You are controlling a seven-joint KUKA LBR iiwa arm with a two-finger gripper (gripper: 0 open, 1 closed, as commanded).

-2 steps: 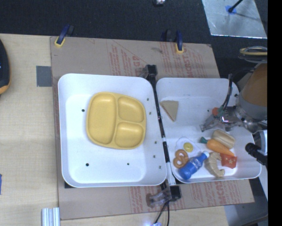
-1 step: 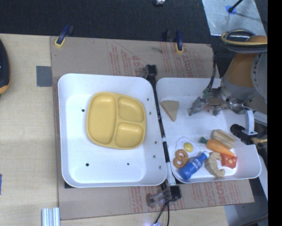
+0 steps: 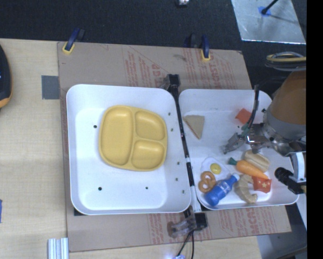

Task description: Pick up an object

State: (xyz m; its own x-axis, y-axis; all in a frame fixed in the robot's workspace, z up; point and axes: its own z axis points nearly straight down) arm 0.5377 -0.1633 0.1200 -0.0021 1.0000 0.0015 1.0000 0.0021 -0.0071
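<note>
Camera view has the arm coming in from the right with the end effector [image 3: 238, 142] hanging low over the right bin [image 3: 221, 104]. Its fingers look spread apart with nothing between them, tips just above the bare bin floor, a bit up and left of the pile.

No specific target, so any object counts. The candidates are all bunched in the lower part of the right bin: one orange carrot [image 3: 251, 169], one pale bread-roll-looking thing [image 3: 257, 158] just above it, one blue bottle [image 3: 221, 191], one pretzel [image 3: 207, 181], one small yellow piece [image 3: 215, 169], one red block [image 3: 262, 184] and one beige lump [image 3: 247, 193] by it. Then one tan wedge [image 3: 195, 124] sits alone up top, and one small orange-red block [image 3: 243, 115] near the arm.

My guess for doing this well: go for something isolated, like the tan wedge, or the carrot if staying close. Line the fingers across the narrow side, drop fully down before closing, and avoid the clutter where two things might jam.

Left bin [image 3: 83, 161] holds one yellow divided plate [image 3: 133, 137], three compartments.
</note>
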